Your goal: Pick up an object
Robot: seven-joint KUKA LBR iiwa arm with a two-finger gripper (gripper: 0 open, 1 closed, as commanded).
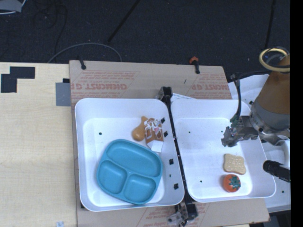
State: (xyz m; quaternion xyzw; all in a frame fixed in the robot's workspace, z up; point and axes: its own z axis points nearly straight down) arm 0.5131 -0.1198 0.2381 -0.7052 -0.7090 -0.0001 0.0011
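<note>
Starting at the counter's near edge, we see a blue divided plate point(129, 171) in the left bin point(87, 126), filling its near part. In the right bin point(203, 126), a red tomato-like toy point(231, 183) lies by the near right corner, with a tan toast-shaped piece point(234, 163) just behind it. Farther back, our gripper point(231, 137) hangs at the right bin's right side, grasping nothing that we can see. A brown-and-white toy point(149, 129) rests toward the left bin's far right corner.
</note>
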